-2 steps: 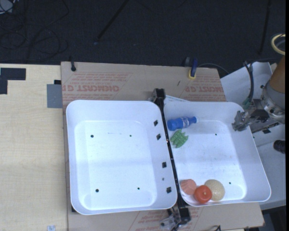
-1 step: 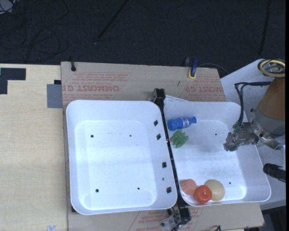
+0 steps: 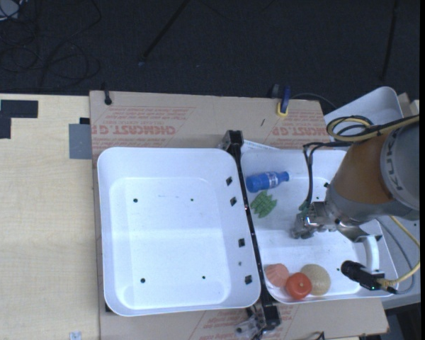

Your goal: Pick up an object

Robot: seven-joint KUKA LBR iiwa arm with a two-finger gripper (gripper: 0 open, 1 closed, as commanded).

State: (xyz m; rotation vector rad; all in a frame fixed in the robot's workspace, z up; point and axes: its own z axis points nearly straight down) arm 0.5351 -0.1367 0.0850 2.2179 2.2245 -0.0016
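Observation:
The right bin (image 3: pixel 283 257) holds a blue bottle (image 3: pixel 266 181) lying on its side near the back left, with a green leafy piece (image 3: pixel 263 205) just in front of it. At the bin's front edge sit a pink piece (image 3: pixel 276 274), a red round object (image 3: pixel 298 285) and a tan round object (image 3: pixel 316 278) side by side. My gripper (image 3: pixel 303 228) hangs low over the middle of the right bin, to the right of the green piece and behind the round objects. Nothing shows between its fingers.
The left bin (image 3: pixel 120 190) lies beside the right one, parted by a black divider (image 3: pixel 242 211). The grey arm with its orange band (image 3: pixel 365 172) covers the right bin's right side. Cables (image 3: pixel 350 126) loop above it. Cardboard lies under both bins.

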